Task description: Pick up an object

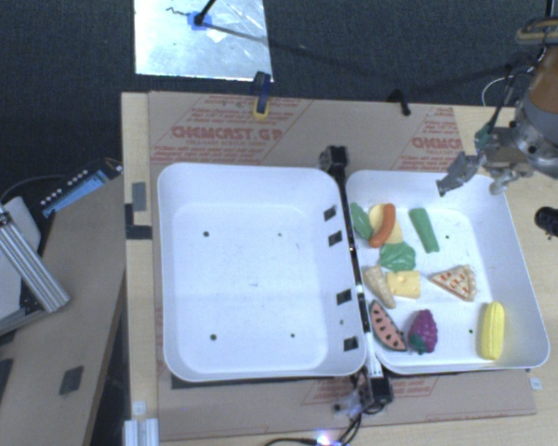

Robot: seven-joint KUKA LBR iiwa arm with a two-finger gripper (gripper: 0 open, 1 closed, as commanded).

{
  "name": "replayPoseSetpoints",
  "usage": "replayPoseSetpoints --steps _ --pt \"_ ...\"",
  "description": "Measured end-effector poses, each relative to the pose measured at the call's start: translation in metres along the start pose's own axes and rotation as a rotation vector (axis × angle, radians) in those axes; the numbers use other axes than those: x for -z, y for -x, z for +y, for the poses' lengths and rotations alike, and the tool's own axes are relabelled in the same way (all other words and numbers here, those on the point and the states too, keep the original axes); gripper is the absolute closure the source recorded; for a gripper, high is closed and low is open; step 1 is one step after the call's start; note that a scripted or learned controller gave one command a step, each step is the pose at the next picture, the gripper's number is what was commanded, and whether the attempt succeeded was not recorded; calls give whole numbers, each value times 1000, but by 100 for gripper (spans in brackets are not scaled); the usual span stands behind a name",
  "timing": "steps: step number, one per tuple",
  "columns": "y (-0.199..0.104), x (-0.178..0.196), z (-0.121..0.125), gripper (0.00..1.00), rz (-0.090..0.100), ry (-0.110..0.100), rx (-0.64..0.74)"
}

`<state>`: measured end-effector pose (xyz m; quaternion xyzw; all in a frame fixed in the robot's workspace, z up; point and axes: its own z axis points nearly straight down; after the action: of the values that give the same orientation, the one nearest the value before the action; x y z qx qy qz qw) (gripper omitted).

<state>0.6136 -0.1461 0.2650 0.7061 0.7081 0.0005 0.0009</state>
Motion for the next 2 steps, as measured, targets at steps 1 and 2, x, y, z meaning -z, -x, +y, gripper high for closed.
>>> replayPoseSetpoints --steps 1,2 --pt "-100 -78 48 0 4 -1 11" --pt "-165 -80 56 0 3 1 8"
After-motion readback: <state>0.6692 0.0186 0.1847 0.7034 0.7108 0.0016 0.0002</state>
